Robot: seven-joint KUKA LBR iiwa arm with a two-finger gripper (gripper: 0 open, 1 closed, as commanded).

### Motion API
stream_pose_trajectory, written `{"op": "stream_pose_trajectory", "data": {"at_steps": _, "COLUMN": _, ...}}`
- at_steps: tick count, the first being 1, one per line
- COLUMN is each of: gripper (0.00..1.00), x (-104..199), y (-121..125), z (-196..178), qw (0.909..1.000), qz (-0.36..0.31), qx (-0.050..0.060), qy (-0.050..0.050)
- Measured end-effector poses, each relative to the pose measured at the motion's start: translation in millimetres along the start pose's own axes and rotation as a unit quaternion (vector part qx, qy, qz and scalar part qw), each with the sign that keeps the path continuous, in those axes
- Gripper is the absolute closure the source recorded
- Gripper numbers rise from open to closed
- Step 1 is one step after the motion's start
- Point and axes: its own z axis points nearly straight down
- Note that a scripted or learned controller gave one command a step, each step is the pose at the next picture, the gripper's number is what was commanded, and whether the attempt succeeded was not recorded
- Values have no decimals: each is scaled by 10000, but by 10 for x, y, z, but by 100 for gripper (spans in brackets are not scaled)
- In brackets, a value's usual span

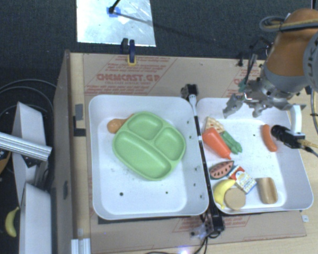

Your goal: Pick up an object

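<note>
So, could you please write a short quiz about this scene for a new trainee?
1. True or false: the green plate lies in the left bin.
2. Which lies nearest the gripper: A the carrot, B the bread roll, C the banana?
3. Fill in: the sausage lies in the ___ bin.

Key: 1 true; 2 A; 3 right.

Single fixed camera above bench, slanted downward, covering both white bins; arm enters right.
</note>
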Motion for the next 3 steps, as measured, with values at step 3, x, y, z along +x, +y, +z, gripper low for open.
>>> {"op": "stream_pose_trajectory", "data": {"at_steps": 3, "gripper": 0, "x": -323, "y": -380, "z": 1373, "qw": 10000, "qz": 24, "qx": 14, "qy": -2}}
